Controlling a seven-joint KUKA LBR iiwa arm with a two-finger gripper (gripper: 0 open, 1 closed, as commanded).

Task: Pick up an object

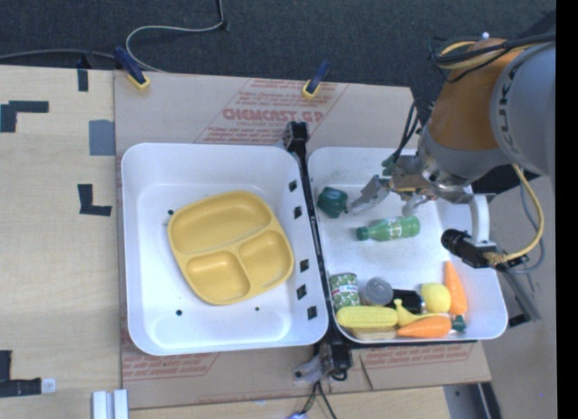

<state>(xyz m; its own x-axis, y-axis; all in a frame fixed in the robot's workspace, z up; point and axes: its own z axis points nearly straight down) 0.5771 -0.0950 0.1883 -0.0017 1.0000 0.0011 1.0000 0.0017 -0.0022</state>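
Camera view, nearest first: along the near edge of the right bin, an ear of corn lying beside an orange carrot. Just behind these, a green-labelled can, a grey round piece, a yellow lemon and a second carrot at the right edge. Over in the left bin, a yellow divided plate lying flat near the middle. Farther back, around the middle of the right bin, a green bottle on its side, well apart from the near cluster. Toward that bin's left wall, a dark green object. Just beyond the bottle, jaws apart and nothing seen between them, hanging from the grey arm with its orange band. At the far edge of the cardboard sheet on the desk, two yellow clamps.
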